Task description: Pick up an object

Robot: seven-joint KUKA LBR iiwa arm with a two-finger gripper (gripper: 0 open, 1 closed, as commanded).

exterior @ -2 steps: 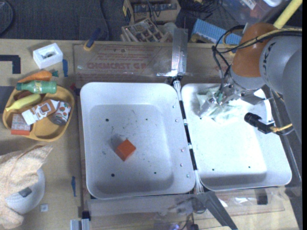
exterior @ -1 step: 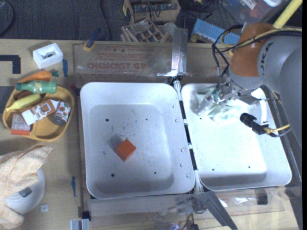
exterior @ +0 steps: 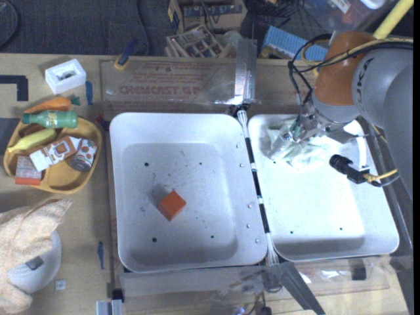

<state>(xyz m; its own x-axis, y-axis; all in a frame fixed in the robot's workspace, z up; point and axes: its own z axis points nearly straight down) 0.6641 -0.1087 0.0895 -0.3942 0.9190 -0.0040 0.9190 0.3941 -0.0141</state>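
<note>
A small orange block [exterior: 172, 205] lies on the floor of the left bin [exterior: 131, 136], a little left of its middle. My gripper [exterior: 289, 143] is low over the far left corner of the right bin [exterior: 328, 241], under the grey arm with its orange band [exterior: 341, 71]. It is well apart from the block, across the wall between the bins. The pale shapes around the gripper blur into the white bin floor, so I cannot make out any object there.
A black cable plug [exterior: 344, 165] hangs beside the wrist over the right bin. Left of the bins stand a yellow bowl [exterior: 65, 179] of toy food, a white box [exterior: 65, 75] and a beige cloth [exterior: 29, 231]. Clutter lies behind the bench.
</note>
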